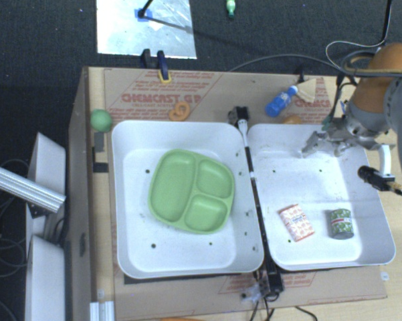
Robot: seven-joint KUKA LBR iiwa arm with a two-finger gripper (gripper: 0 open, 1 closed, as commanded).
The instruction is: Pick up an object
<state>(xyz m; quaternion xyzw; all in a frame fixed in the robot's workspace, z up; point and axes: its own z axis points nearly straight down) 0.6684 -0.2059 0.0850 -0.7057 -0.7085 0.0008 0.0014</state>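
You are at the approach step: nothing is picked up yet. The arm (381, 92) reaches in from the right, and its claw (326, 143) hangs over the back edge of the right bin (281, 179), with metal fingers splayed out toward the bin floor. The claw looks released, with a clear spread between the tips, and nothing sits between them.

Your candidates lie at the front of that same bin, well apart from the claw. The carton (296, 221) (red and white, lying flat and a little askew) sits near the middle front. The can (340, 223), dark green, lies just to its right, near the bin's right wall. The two are close together but not touching.

The left bin (127, 179) holds a green tray (190, 191) with three compartments, which looks too wide and flat for an easy pinch, so you would do better with the right bin.

The next move, as I judge it, calls for carrying the claw forward over the carton or the can, turning the fingers to straddle its narrow side, then coming straight down before closing. Watch the can: being round, it may roll away from a finger that lands off centre.
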